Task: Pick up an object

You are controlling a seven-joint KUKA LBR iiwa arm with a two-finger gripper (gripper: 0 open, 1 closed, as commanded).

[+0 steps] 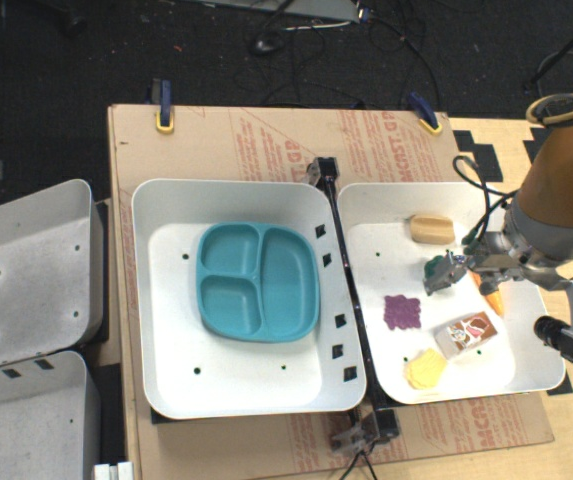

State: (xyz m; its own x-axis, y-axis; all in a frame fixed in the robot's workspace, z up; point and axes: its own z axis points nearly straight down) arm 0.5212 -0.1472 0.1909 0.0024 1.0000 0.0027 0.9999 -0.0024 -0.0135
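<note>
Left bin: holds one teal divided plate, flat, roughly central, three compartments, nothing in them.

Right bin: several small things. Purple piece lies near the bin's middle, toward its left wall. Yellow piece sits near the front edge, just left of a small red-and-white packet; the two are close, possibly touching, cannot tell. Tan block rests toward the back edge. A dark green thing lies just beside the gripper's tip. An orange piece shows partly under the wrist, toward the right wall.

Gripper: low over the right bin, between the tan block and the packet, tip at the green thing. Pincer state: cannot tell; the tip is dark and muddled with the green thing. No object visibly held.

Step, as judged: the approach or the close on a target, likely the green thing; lift not yet made.

Next move calls for: pincer squarely astride one item, a firm close, then a straight rise clear of the neighbours. The orange piece sits close, so a skewed descent could nudge it.
</note>
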